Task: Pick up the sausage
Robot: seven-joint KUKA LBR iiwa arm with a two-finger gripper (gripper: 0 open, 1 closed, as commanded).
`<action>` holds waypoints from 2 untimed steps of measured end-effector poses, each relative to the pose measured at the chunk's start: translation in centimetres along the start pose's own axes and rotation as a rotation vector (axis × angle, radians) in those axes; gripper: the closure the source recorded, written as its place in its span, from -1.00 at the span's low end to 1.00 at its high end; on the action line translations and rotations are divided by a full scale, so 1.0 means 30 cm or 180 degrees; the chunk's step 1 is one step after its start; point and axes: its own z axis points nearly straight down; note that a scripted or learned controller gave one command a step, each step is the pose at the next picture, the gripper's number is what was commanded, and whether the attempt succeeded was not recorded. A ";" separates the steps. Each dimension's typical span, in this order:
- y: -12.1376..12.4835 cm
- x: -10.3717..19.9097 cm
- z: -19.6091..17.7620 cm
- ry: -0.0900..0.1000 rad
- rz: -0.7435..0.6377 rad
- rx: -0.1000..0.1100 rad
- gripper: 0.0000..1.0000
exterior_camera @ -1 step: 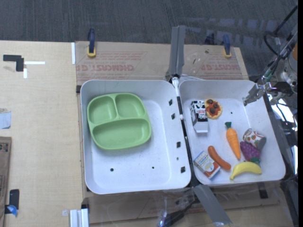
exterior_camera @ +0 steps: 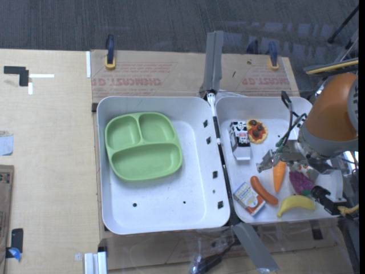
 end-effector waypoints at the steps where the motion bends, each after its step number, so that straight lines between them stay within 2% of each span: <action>1: -0.101 0.116 0.087 -0.0014 -0.0774 -0.0042 -1.00; 2: -0.100 0.114 0.066 -0.0011 -0.0763 -0.0036 1.00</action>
